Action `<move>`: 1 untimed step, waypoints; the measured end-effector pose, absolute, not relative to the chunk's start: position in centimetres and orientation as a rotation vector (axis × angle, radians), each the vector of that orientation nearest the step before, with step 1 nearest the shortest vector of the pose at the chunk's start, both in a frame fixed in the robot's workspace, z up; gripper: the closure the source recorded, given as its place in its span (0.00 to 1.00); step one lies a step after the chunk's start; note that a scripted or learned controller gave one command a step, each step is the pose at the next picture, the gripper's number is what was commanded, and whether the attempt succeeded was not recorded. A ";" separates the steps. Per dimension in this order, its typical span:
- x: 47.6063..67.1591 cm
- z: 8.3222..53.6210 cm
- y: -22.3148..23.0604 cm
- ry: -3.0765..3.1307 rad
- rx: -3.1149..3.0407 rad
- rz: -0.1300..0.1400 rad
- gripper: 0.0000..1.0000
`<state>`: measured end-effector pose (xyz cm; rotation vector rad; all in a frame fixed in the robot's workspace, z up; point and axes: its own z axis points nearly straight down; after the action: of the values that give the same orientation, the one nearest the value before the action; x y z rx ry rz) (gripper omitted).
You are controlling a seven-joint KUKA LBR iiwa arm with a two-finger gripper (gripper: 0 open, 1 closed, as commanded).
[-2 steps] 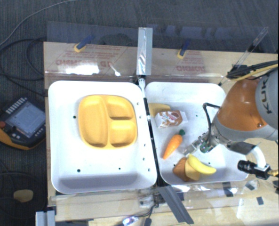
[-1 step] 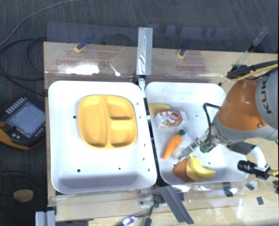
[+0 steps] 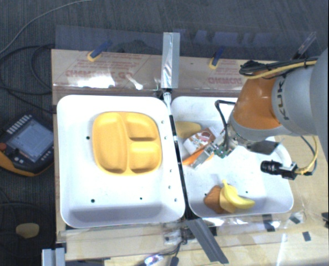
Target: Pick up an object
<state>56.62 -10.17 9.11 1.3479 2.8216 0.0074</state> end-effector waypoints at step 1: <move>56.7 9.9 -10.0 2.821 1.354 0.014 1.00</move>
<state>56.66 -10.04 9.95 1.3543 2.8215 0.0144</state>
